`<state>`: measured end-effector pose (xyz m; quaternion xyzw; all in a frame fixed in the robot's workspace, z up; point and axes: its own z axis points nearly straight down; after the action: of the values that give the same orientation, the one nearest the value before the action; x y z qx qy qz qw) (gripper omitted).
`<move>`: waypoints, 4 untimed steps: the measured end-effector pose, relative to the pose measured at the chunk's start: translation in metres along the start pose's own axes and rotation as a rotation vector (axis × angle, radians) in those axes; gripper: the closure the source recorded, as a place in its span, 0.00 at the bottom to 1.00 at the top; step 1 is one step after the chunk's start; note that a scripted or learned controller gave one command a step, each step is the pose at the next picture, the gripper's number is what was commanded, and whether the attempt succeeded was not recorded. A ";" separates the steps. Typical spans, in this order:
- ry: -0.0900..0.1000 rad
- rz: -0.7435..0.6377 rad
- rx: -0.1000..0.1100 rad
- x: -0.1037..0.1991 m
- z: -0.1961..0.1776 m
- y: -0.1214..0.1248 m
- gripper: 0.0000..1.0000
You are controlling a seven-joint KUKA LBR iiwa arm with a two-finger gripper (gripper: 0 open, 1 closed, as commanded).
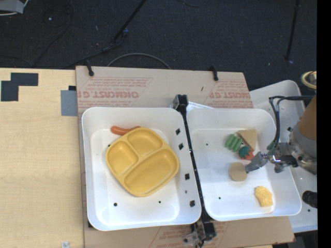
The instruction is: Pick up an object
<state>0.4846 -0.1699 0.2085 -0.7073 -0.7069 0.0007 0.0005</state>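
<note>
My gripper (253, 165) reaches in from the right and sits low over the right bin (217, 203). Its tip touches or overlaps the right edge of a tan round disc (237, 173). Just above it lie a green toy (232, 141), a tan wedge (249, 136) and a small orange and teal piece (244, 151). A yellow corn piece (264, 196) rests toward the bin's front right corner, apart from the gripper. Nothing is visibly lifted off the bin floor.
The left bin (98, 200) holds a yellow divided plate (143, 161) with an orange sausage-like piece (122, 130) behind it. A black divider (189, 159) runs between the bins. The arm's body (307, 133) stands over the right bin's right rim.
</note>
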 end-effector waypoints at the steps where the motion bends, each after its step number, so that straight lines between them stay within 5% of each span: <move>1: 0.004 -0.001 0.006 0.012 0.054 -0.001 0.00; 3: 0.002 0.001 0.002 0.016 0.122 0.001 0.00; 4: 0.002 0.004 0.001 0.015 0.110 0.002 1.00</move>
<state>0.4864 -0.1549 0.0983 -0.7087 -0.7055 0.0001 0.0015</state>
